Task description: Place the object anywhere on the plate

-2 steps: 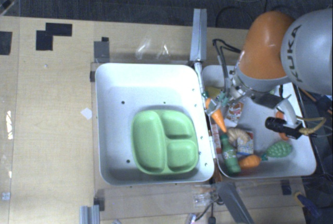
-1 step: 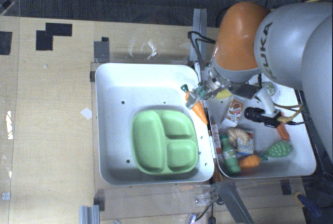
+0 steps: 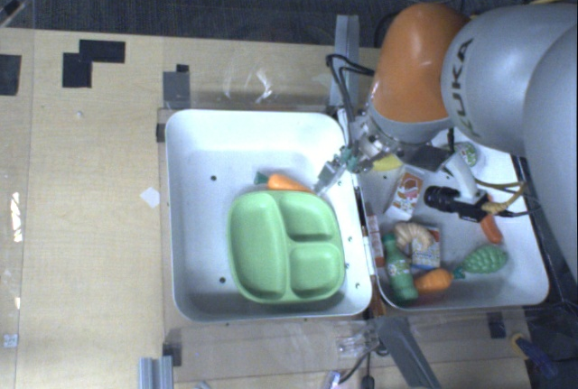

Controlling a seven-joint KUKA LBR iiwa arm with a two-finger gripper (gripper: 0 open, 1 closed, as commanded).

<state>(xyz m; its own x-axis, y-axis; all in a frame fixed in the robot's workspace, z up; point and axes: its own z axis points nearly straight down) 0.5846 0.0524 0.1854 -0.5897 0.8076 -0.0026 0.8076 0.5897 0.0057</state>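
1. The left bin (image 3: 194, 198) sits on the wooden bench (image 3: 81, 225), with black marks on the bench far to its left.
2. A green plate (image 3: 284, 245) with three compartments lies in the near middle of the left bin, flat on the floor of it.
3. A carrot (image 3: 287, 182) lies just beyond the plate's far edge, touching or nearly touching the rim; it is on the bin floor, not on the plate.
4. The gripper (image 3: 332, 171) hangs over the far right part of the left bin, just right of the carrot and beside the plate's far right corner. Its fingers point down and to the left; I cannot tell whether they are spread or pressed together, and nothing shows between them.
5. The arm (image 3: 470, 71) reaches in from the right, its orange band above the wall between the bins.
6. The right bin (image 3: 533, 283) holds a heap of toy food: a second carrot (image 3: 433, 280), a green bumpy piece (image 3: 483, 261) at its right, and small packets (image 3: 408, 193) farther back.
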